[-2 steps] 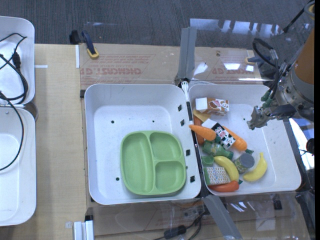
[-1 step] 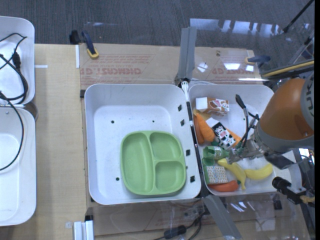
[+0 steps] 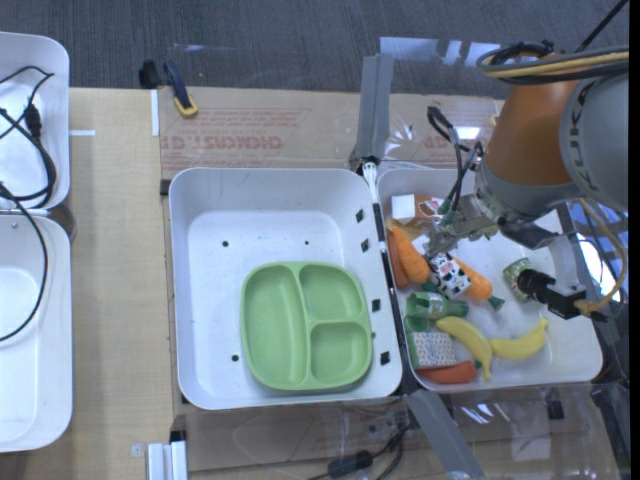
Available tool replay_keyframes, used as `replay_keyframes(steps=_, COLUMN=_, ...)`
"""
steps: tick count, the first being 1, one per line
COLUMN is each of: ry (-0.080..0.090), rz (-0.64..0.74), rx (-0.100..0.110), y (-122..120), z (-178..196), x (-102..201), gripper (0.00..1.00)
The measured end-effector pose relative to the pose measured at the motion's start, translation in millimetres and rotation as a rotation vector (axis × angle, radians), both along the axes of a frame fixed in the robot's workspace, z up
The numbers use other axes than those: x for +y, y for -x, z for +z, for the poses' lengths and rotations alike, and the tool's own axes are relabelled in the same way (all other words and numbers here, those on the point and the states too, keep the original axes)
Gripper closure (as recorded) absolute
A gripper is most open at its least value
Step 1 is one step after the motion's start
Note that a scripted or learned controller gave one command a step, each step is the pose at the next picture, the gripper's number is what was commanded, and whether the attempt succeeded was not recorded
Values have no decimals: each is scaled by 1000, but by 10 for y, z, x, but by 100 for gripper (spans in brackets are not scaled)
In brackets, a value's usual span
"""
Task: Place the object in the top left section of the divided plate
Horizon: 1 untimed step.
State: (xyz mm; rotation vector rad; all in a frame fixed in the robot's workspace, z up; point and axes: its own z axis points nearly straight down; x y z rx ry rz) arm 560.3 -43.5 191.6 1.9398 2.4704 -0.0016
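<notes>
A robotics lab: white bins [image 3: 190, 268] on a cable-strewn bench [image 3: 110, 268]

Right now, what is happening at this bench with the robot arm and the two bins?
The grey and orange arm reaches in from the right, and its gripper hangs low over the right bin, above a pile of toy food: carrots, a black-and-white spotted object and a banana. Whether the gripper has hold of anything cannot be told. The green divided plate lies in the left bin, and all its sections hold nothing yet.
</notes>
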Motion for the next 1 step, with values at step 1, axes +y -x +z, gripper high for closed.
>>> replay_keyframes(steps=1, ry=1, rz=75, rx=1, y=-986, z=-4, x=702, gripper=100)
